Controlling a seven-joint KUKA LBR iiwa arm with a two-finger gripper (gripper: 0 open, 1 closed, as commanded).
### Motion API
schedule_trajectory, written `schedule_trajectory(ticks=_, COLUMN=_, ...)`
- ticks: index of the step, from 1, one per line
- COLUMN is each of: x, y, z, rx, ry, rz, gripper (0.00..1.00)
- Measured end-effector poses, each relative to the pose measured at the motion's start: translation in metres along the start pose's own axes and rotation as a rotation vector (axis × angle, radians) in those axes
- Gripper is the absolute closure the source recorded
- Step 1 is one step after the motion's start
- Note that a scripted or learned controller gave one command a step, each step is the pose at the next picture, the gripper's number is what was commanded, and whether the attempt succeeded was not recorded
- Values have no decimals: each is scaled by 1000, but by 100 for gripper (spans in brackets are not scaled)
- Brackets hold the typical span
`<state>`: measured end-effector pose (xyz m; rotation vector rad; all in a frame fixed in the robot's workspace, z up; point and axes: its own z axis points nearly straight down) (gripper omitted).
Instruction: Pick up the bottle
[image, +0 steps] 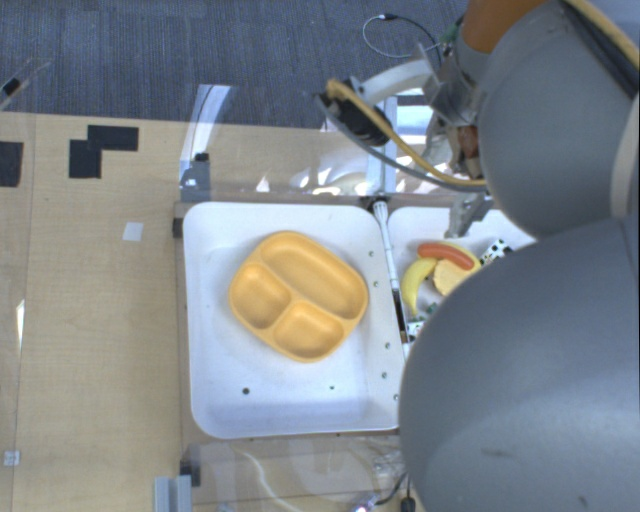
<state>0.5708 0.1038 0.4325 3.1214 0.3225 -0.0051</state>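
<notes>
- A yellow 3-compartment plate (298, 295) lies in the left bin (215, 400).
- The grey arm (540, 330) covers most of the right bin (405, 222).
- I cannot tell the gripper's state.

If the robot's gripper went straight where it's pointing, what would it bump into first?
The gripper seems to point down into the right bin. First in line is probably the red toy beside the banana, though depth is unclear and the arm hides much.

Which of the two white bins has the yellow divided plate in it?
The left bin, the one farther from the arm. The yellow three-compartment plate lies in its middle. The right bin holds a banana and other small items, mostly hidden by the arm.
</notes>
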Motion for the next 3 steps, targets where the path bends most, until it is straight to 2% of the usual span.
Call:
schedule_trajectory(ticks=1, x=1, y=0, z=-9, rx=-3, ry=-2, rz=-6, gripper=100)
schedule_trajectory(ticks=2, x=73, y=-36, z=0, rx=0, ry=3, rz=1, gripper=100)
schedule_trajectory(ticks=3, x=87, y=-9, z=-1, rx=0, ry=4, rz=2, gripper=100)
